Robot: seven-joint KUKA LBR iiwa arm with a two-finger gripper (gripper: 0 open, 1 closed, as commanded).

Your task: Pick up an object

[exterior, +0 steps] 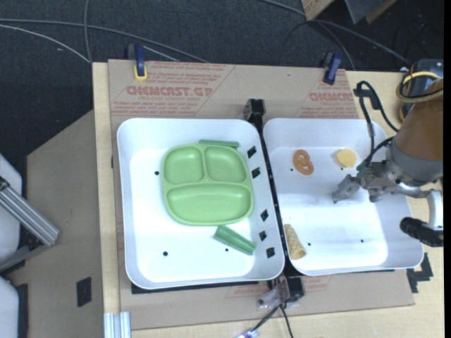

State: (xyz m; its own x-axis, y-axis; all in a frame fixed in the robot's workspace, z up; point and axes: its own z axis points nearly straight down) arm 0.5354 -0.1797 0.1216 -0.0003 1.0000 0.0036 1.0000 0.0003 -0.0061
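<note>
The right bin [331, 259] holds three small items: a brown pretzel [303, 162] near the back, a yellow piece [345, 158] to its right, and a tan cone-shaped piece [294, 241] at the front left wall. My gripper [358, 191] hangs over the right half of this bin, just in front of the yellow piece. Its two grey fingers [343, 191] are spread open with only bare bin floor between them. The arm's orange band [421, 132] rises at the right.
The left bin [137, 189] carries a green divided plate [207, 185], a green stick [235, 239] at its front corner and a thin green strip [218, 144] behind it. Black clips [254, 109] join the bins. Cables [366, 97] trail at the back right.
</note>
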